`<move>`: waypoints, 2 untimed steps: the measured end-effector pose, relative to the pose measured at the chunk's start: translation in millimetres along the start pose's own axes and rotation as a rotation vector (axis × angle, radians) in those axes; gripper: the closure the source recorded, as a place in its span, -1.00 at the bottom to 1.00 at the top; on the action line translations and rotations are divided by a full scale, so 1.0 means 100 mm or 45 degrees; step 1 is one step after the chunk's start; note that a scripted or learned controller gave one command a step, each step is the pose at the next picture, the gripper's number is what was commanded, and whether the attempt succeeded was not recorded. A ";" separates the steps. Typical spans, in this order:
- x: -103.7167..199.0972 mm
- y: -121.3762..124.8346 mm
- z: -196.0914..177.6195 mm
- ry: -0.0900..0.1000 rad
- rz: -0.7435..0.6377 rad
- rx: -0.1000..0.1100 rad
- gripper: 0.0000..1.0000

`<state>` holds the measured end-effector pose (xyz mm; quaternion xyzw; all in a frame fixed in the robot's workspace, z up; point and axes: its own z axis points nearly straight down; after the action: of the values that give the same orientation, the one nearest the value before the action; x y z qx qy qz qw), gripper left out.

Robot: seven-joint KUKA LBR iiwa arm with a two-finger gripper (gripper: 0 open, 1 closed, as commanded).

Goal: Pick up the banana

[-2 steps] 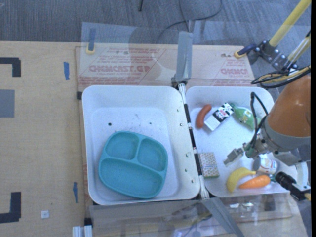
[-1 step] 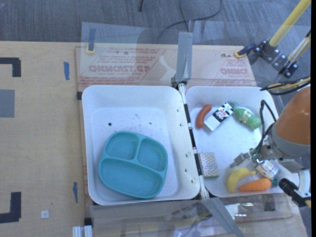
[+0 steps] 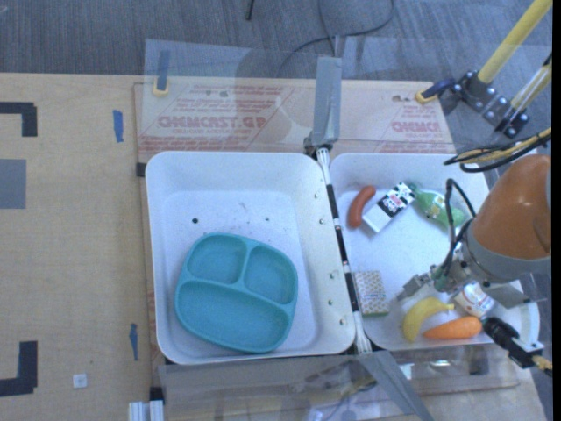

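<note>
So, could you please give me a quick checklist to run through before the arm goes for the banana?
1. Banana in sight in the right bin, near its front edge: ok.
2. Tool positioned close to the banana, just above it in the view: ok.
3. Banana free of neighbours: not ok, the carrot lies against it.
4. Tool's finger state: cannot tell.
5. Banana between the fingers: cannot tell, no grasp is visible.
6. Other items out of the way: ok, the sausage and the sponge lie apart from it.

Fixed overhead camera — slanted, both bins [image 3: 166, 261].
</note>
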<state>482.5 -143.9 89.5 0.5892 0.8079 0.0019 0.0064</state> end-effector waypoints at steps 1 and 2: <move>-0.08 -0.01 0.00 0.005 -0.128 -0.003 -1.00; 0.04 0.03 0.00 -0.001 -0.444 -0.004 -1.00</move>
<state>483.9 -139.7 89.8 0.4402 0.8978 0.0017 0.0078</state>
